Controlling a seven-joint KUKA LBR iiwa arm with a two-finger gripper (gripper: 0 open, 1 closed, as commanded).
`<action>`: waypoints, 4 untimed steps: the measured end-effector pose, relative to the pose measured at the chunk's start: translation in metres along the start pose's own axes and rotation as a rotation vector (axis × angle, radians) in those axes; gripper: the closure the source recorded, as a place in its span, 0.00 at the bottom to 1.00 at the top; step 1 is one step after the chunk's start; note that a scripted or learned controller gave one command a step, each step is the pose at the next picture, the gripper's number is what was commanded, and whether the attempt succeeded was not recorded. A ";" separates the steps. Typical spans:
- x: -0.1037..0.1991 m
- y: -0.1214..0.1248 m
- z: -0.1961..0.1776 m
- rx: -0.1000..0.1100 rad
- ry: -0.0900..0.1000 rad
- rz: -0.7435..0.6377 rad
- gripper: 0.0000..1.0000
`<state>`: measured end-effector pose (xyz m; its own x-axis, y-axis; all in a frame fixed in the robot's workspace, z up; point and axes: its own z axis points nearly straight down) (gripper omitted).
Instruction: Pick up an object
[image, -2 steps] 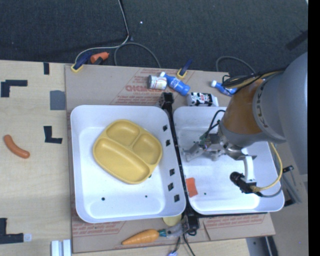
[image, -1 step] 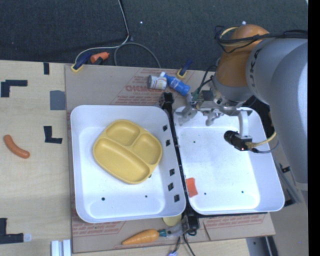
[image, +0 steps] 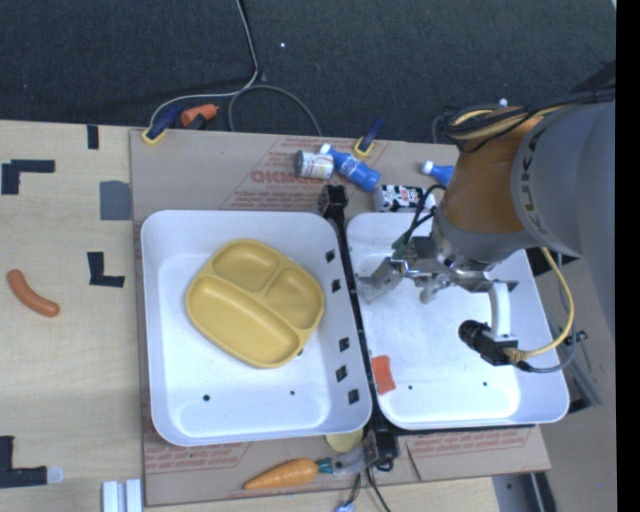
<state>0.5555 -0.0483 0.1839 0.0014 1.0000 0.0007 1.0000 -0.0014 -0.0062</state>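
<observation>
Tool (image: 405, 277) first: from where I stand its two grey fingers hang low over the right bin (image: 440, 400), spread fairly wide with nothing between them, one pointing at the divider between the bins and the other nearer the arm. Taking that right bin as my landmark, the only loose thing I can make out inside it is a small orange block (image: 382, 375), lying flat by the bin's left wall, toward its near corner and clear of the tool. That looks like the nearest candidate, though I would call it a guess which object the program is after. Next door, across the divider, the left bin (image: 170, 400) carries a yellow divided plate (image: 256, 301), sitting flat and tilted in plan, well apart from the block. Beyond the right bin's far rim, on the cardboard, lie a blue and white bottle (image: 345, 166) and a small patterned piece I cannot identify. On the desk (image: 60, 220) past the left bin rests a sausage (image: 32, 293), and in front of both bins a carrot (image: 284, 474). To do this well, I reckon the tool should travel toward the near corner, centre over the block, turn so the fingers straddle its short side away from the wall, then descend before closing.
</observation>
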 end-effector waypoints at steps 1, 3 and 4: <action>-0.094 0.023 0.053 -0.001 -0.006 0.006 0.00; -0.057 0.074 0.089 -0.007 -0.001 -0.004 0.00; -0.050 0.115 0.098 -0.008 -0.001 -0.004 0.00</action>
<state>0.6699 -0.0986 0.0850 -0.0028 1.0000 -0.0006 1.0000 0.0028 0.0021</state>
